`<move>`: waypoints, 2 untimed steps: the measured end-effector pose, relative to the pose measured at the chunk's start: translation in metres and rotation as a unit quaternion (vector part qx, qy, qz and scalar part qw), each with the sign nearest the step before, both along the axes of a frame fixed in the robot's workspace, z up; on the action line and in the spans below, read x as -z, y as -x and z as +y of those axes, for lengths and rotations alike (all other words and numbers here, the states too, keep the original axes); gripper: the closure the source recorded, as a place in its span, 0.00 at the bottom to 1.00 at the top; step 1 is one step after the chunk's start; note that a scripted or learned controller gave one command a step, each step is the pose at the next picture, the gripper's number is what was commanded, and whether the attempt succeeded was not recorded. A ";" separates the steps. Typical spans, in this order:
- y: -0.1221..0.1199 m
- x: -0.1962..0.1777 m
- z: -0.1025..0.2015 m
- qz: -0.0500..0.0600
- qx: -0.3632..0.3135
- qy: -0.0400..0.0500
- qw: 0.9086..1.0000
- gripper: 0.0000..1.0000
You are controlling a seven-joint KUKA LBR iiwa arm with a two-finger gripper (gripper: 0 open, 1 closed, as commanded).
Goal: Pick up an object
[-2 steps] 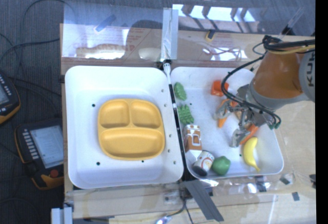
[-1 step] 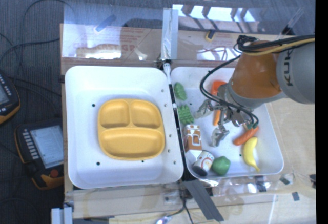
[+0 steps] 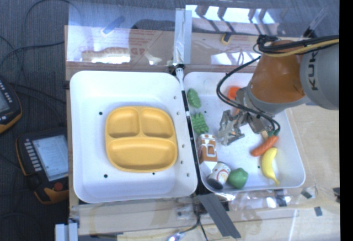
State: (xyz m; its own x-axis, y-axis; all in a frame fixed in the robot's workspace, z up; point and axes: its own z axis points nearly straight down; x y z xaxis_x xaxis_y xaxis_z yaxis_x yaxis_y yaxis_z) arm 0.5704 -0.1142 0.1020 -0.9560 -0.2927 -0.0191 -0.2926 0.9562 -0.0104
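My gripper [image 3: 234, 129] hangs over the middle of the right bin [image 3: 292, 176], its metal fingers pointing down at bare bin floor with nothing seen between them. Around it lie a carrot [image 3: 265, 144] and a yellow banana [image 3: 269, 165] to the right, a green lime [image 3: 238, 178] and a small can [image 3: 219, 173] at the front. An orange-and-white carton [image 3: 207, 149] lies left of the gripper. Two green leafy pieces [image 3: 193, 97] [image 3: 199, 123] sit along the left wall. A red-orange item [image 3: 234, 92] peeks out behind the arm.
The left bin [image 3: 88, 179] holds a yellow divided plate [image 3: 141, 138]. A clear panel [image 3: 182, 41] stands behind both bins. Black cables loop around the arm's wrist [image 3: 276, 82]. Handheld devices [image 3: 44, 160] lie on the floor to the left.
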 end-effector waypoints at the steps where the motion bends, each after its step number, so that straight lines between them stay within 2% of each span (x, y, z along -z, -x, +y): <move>1: 0.000 0.000 0.000 0.000 0.000 0.000 1.000 0.00; 2: -0.001 -0.009 0.000 -0.001 0.000 0.001 1.000 1.00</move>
